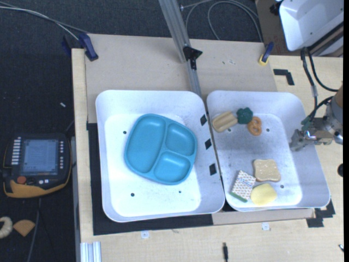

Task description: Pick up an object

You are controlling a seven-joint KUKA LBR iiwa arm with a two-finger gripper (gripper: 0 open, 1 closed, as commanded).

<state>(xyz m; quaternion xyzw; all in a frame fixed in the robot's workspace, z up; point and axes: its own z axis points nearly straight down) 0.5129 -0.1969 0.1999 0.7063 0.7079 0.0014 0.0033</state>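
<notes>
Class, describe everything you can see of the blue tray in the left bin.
The blue tray looks like smooth, light-blue plastic, a rounded square turned at an angle. Raised ridges split it into three compartments: one large on its left, two smaller on its right. It lies flat, right way up, on the floor of the left bin, touching nothing else.

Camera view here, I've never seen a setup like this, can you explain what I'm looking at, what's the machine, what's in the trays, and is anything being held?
One camera looks down at a slant on a wooden bench with two shallow white bins. The machine is a robot arm reaching in from the right; its hand sits at the right bin's right edge, with nothing visibly in it. The left bin holds a blue divided plate. The right bin holds toy food: a tan roll, a green piece, an orange piece, a toast slice, a checked sponge-like block and a yellow lump. A control pad lies left.
</notes>
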